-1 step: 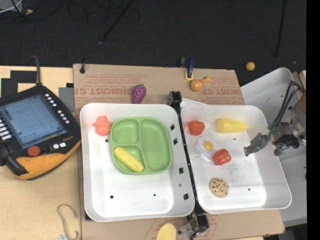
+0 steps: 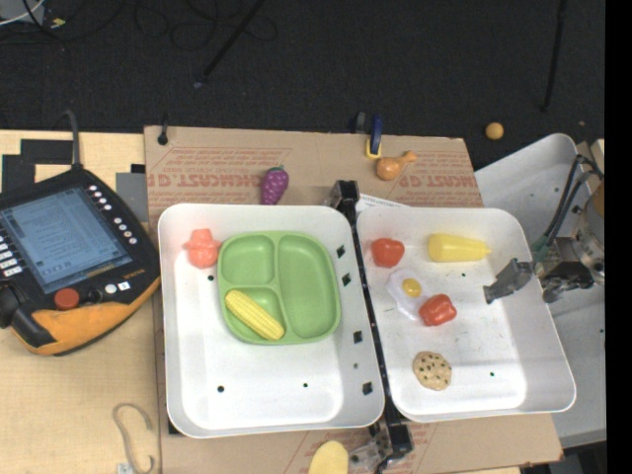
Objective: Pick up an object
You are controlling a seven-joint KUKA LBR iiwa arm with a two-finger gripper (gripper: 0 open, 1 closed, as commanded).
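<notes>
Tool above right bin, near red pepper

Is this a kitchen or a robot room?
Probably a robot lab, not a kitchen: the gripper reaches over a white bin of toy food, and a control pendant sits nearby.

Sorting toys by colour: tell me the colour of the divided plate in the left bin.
Light green divided plastic plate, seen in the camera view.

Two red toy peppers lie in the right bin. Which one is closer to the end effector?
The lower red plastic pepper, beside the white egg piece with yellow yolk. The other red pepper lies higher, near the divider, farther from the end effector.
</notes>
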